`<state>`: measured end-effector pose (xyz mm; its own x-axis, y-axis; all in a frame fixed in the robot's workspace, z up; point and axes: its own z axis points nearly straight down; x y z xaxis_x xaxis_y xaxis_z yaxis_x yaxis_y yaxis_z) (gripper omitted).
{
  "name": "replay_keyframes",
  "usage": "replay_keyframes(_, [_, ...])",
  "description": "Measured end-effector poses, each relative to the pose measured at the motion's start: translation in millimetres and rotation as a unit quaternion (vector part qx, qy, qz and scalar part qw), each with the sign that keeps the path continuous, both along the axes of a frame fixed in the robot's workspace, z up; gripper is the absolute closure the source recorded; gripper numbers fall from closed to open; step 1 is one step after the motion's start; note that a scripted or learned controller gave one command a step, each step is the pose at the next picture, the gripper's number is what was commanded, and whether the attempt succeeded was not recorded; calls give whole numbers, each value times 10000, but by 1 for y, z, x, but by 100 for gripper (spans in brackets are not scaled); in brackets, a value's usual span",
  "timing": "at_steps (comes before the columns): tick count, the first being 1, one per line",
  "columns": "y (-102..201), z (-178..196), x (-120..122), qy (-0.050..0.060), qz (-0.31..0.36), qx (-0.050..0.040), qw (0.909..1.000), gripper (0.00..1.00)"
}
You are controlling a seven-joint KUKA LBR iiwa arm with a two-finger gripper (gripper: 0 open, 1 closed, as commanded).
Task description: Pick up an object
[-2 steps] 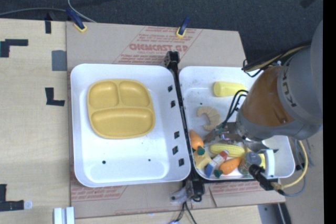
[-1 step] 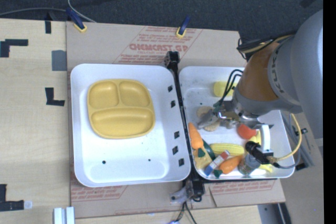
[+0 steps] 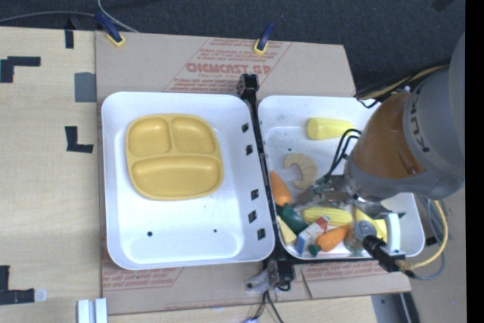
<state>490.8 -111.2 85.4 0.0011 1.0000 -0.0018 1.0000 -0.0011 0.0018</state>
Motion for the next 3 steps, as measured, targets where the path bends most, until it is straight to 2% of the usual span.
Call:
replay_keyframes(1, [11, 0, 78, -7, 13, 1, 10000, 0])
replay_keyframes(2, [11, 10, 78, 0, 15, 0, 10000, 100])
replay_keyframes(3, [93, 99, 45, 13, 15, 13, 10000, 100])
